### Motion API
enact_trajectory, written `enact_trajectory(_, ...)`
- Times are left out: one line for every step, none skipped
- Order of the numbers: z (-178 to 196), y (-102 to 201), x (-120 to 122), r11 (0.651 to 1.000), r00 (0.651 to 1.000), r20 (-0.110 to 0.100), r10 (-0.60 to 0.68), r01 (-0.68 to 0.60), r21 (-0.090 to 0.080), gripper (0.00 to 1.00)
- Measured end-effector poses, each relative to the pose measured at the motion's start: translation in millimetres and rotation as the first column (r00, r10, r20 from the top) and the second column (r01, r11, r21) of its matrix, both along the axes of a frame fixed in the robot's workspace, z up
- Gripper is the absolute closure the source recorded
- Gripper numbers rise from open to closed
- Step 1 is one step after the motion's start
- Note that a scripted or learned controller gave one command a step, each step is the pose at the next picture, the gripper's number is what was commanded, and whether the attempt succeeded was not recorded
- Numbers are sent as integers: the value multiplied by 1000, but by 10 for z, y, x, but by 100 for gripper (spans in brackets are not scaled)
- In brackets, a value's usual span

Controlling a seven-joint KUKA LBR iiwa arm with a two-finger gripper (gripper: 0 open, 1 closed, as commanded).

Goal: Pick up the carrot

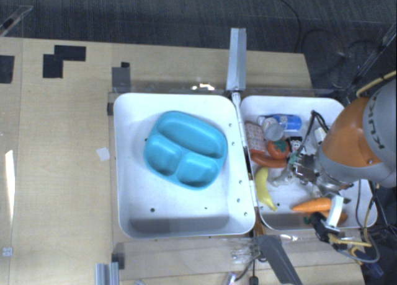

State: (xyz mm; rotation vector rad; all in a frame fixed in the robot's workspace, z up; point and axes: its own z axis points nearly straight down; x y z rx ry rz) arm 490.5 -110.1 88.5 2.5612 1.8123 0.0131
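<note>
Tool over the right bin, carrot beside it

The tool [302, 167] hangs low in the right bin [335, 220], among clutter; whether it is apart or together cannot be told. The carrot [312, 204] lies just below it near the bin's front wall, free of the tool. A banana [263, 189] lies to its left, a tomato-like red thing [277, 149] and a bottle [280, 124] behind. The grey arm [366, 138] reaches in from the right, orange band above the wrist. The left bin [133, 215] holds a blue tray [184, 148] on the desk [56, 172].
</note>
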Motion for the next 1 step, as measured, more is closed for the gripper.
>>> enact_trajectory(0, 229, 378, 992, 992, 1, -127, 127, -2, 0)
